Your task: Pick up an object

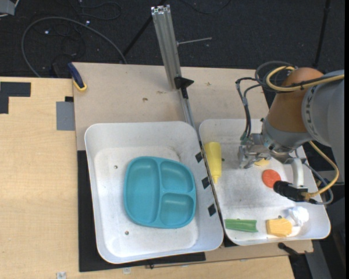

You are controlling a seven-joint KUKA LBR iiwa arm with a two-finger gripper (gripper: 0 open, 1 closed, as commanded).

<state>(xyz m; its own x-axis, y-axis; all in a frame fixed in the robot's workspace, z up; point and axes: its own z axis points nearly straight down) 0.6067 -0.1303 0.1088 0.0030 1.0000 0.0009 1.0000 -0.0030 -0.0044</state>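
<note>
Objects in right white bin (221, 133) untouched: yellow block (213, 159), orange-red disc (270, 177), green bar (241, 225). Gripper (251, 157) low at frame right; jaw state unclear. Pick undone.

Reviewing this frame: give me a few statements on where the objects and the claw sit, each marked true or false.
1. The teal divided plate lies in the left bin. True.
2. The yellow piece lies in the left bin. False: it lies in the right bin, along its left wall.
3. The green piece lies near the right bin's front edge. True.
4. The claw hangs over the teal plate. False: it is over the right bin, beside the orange piece.
</note>
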